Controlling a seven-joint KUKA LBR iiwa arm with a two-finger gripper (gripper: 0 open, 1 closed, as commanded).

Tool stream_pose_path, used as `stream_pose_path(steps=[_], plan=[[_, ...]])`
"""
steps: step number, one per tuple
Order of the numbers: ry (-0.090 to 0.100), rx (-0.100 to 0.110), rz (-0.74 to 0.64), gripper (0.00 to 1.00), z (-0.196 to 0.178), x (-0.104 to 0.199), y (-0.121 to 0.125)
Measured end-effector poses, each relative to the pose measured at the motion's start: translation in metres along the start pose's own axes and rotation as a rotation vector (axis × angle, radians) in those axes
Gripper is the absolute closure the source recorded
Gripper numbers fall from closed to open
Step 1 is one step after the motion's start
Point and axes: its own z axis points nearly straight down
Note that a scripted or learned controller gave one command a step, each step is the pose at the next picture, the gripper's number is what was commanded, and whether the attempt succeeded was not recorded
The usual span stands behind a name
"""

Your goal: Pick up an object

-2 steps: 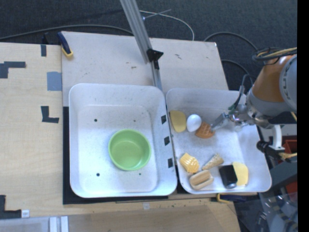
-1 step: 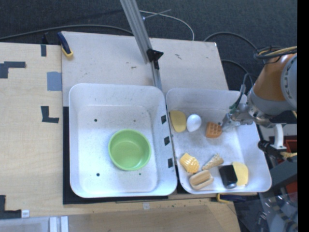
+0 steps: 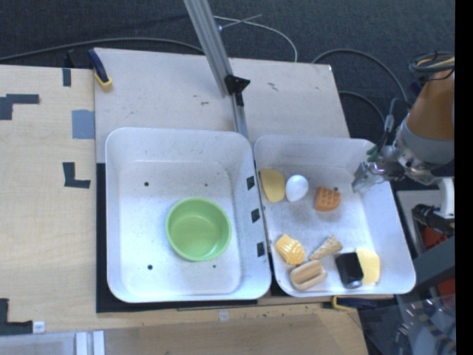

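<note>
So the arm came in from the right, and the claw sat over the right edge of the right bin — honestly couldn't tell if its fingers were apart or together, too small and blurry at that angle, and nothing showed between them. All the pickable stuff was in that right bin: a yellow oval piece near the left wall, with a white egg touching it on the right, then an orange waffle-looking square a bit further right, the closest thing to the claw but still apart from it. Lower down there was a yellow corn-like chunk, a pale wedge beside it, a hot dog bun near the front wall, and a black block right against a yellow block. The left bin had a green bowl sitting upright in it. No readable writing or brand on anything — only some black and grey tape marks on the wooden bench off to the left, and a blue-and-yellow clamp up near the back corner.
</note>
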Motion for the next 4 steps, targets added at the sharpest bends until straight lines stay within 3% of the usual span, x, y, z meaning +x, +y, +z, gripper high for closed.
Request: stream_pose_path(steps=[2,4], plan=[[0.0,0.001,-0.001,1.0,-0.095,0.002,0.012],[0.004,0.006,-0.006,1.0,-0.099,0.105,-0.004]])
